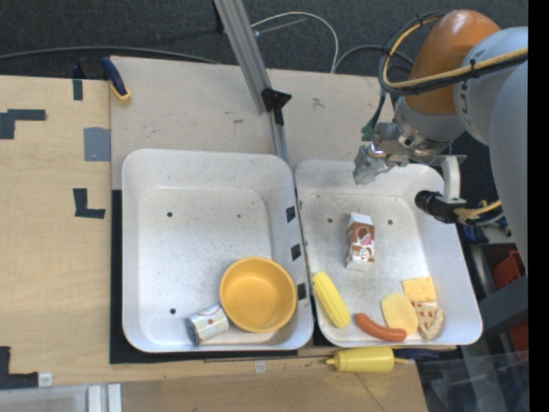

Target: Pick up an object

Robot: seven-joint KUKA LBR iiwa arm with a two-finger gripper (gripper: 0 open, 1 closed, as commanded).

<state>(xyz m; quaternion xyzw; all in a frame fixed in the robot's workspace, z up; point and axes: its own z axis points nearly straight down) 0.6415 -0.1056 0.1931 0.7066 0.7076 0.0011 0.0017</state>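
1. The right bin keeps bare floor across its upper half and left side; a small carton stands near the middle.
2. Along its lower edge lie a corn cob, a sausage, a yellow cheese wedge and a pizza slice.
3. The left bin is open above; a yellow bowl and a small can crowd its lower rim.
4. A mustard bottle lies outside, below the right bin.
5. The gripper hangs over the right bin's upper rim, touching nothing visible; its spread cannot be told.
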